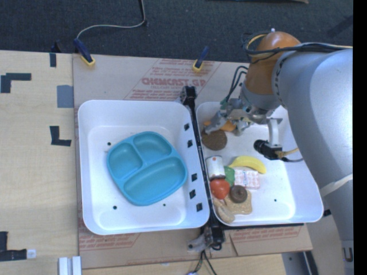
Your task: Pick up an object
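Observation:
My gripper [222,121] hangs low over the far left corner of the right bin [287,202], just above a round brown cookie [214,140]. A small orange piece [230,126] lies right beside the gripper. Closer to the front of that bin lie a yellow banana [248,163], a white can [215,166], a red tomato [219,188], a chocolate donut [238,194], a pink-and-white packet [248,179] and a tan bread slice [227,212]. The view shows nothing held in the gripper.
A blue divided plate [148,166] lies in the left bin [94,153]. The black divider [194,153] between the bins runs close by the gripper's left. The grey arm [321,113] covers the right bin's far right side. Two clamps [85,51] hold the cardboard's far edge.

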Motion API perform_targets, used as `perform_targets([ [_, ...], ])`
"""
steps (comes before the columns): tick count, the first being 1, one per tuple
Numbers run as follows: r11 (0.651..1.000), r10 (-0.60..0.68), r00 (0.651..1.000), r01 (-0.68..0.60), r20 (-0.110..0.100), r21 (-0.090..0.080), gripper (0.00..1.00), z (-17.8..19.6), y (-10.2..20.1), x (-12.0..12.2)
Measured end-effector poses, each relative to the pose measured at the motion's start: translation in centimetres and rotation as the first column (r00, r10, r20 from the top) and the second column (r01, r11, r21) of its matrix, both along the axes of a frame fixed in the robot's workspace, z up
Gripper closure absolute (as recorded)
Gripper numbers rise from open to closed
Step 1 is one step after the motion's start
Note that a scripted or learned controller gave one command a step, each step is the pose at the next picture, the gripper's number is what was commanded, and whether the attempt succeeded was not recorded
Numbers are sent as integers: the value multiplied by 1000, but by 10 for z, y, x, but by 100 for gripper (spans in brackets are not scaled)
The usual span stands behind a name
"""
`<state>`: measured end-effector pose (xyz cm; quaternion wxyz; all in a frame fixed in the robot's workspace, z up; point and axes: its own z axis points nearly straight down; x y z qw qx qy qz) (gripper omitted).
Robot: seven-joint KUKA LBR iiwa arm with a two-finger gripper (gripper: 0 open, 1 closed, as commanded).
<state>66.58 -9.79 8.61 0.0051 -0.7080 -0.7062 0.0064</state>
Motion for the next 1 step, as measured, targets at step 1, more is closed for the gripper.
perform_targets([
  [1, 1000, 0, 1000, 0, 0, 0, 0, 0, 0, 0],
])
